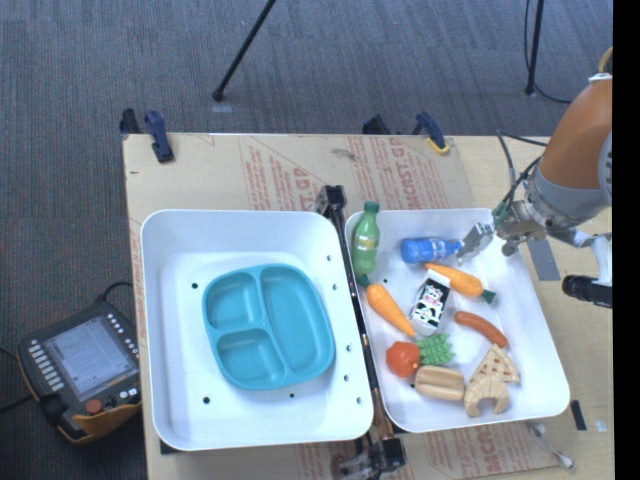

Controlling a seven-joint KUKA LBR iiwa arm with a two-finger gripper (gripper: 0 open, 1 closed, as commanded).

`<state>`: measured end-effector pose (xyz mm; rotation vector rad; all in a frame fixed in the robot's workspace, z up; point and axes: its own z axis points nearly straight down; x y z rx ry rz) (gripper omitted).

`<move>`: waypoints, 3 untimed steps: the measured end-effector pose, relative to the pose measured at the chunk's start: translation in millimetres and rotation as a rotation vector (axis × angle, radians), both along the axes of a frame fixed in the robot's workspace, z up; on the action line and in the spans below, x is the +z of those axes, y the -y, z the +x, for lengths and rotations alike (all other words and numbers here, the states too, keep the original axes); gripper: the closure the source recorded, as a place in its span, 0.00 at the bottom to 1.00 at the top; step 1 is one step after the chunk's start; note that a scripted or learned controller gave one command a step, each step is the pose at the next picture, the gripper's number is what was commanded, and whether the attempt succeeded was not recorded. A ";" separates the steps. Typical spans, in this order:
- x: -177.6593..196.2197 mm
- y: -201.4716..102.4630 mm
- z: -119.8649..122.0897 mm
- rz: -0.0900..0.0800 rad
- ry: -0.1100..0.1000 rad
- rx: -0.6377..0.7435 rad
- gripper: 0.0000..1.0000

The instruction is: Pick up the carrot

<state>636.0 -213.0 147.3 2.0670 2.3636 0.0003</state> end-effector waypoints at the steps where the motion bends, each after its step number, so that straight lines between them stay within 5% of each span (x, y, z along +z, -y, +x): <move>1: -60.2 -52.3 1.5 0.003 -0.005 -0.064 0.00; 2: -59.5 -49.1 -12.8 0.003 -0.004 0.192 0.00; 3: -59.4 -86.4 -20.0 0.003 -0.004 0.274 0.00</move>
